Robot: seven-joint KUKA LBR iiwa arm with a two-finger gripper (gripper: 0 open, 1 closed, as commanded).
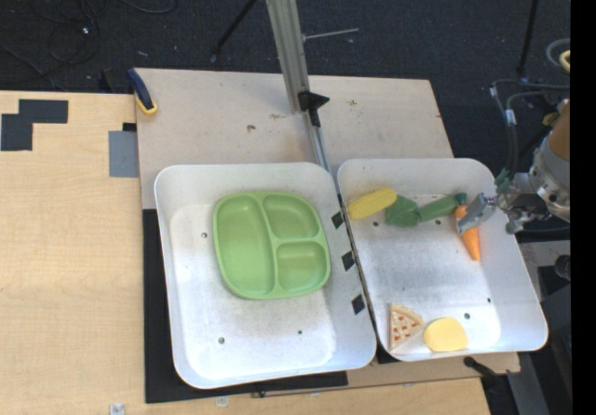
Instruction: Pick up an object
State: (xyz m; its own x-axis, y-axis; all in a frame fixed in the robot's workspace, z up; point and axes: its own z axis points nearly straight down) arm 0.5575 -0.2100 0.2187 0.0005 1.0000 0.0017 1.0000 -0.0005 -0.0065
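Observation:
The right bin holds several toy foods. An orange carrot lies near its right wall, beside a green vegetable piece and a yellow corn-like piece along the back. A pizza slice and a yellow round piece sit at the front. My gripper reaches in from the right and hangs low at the carrot's upper end, close to the tip of the green piece. Whether it touches the carrot cannot be made out.
The left bin carries a green divided plate. An aluminium post rises behind the bins, with a rod running down between them. The arm's wrist stands over the right bin's right rim.

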